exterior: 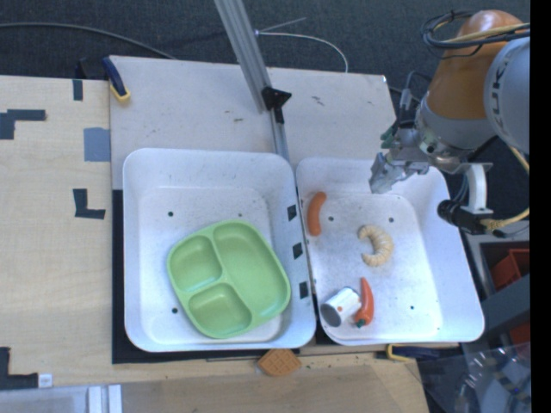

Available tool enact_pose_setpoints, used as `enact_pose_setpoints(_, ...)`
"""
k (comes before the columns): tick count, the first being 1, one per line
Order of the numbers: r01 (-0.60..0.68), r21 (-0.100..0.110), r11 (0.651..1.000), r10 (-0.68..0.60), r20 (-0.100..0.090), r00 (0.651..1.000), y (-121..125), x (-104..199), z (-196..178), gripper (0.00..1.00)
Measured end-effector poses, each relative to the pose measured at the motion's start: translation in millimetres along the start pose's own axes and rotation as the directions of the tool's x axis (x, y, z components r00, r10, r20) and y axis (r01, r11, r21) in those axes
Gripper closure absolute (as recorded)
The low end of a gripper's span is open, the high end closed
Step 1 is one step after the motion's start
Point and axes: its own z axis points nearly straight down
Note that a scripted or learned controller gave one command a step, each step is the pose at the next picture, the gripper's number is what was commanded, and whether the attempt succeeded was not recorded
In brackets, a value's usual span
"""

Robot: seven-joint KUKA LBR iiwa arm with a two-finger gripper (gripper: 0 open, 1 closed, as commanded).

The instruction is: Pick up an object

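The gripper (385,177) hangs over the far rim of the right bin (452,308), at about one o'clock from that bin's middle, with the grey arm (482,76) and its orange band reaching in from three o'clock. Whether the fingers are wide or narrow I cannot tell; they are small and dark against the rim, and nothing shows between them. No object has been picked up, so the task looks to be at its start, with the whole grasp left to do. The candidates all lie in the right bin: a sausage (315,212) at ten o'clock near the dividing wall, a curled shrimp (377,243) near the middle, and at six o'clock a small white cup (339,305) lying on its side, touching or just beside a carrot (366,303). The shrimp is the nearest to the gripper, at about six o'clock from it, and lies apart from the rest, so it seems the easiest pick. The left bin (146,231) holds a green tray (227,277) with three compartments, well apart from the gripper. On the counter (189,110), a small waffle-like piece (277,362) lies just outside the bins at six o'clock.
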Motion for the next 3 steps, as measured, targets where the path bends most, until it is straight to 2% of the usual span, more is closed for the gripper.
enact_pose_setpoints(1, 0.001, 0.000, 1.000, -0.001, -0.001, 1.000, -13, 48, -8, 1.00)
enact_pose_setpoints(3, 0.001, 0.002, 1.000, -0.001, 0.000, 1.000, -52, 146, 15, 1.00)
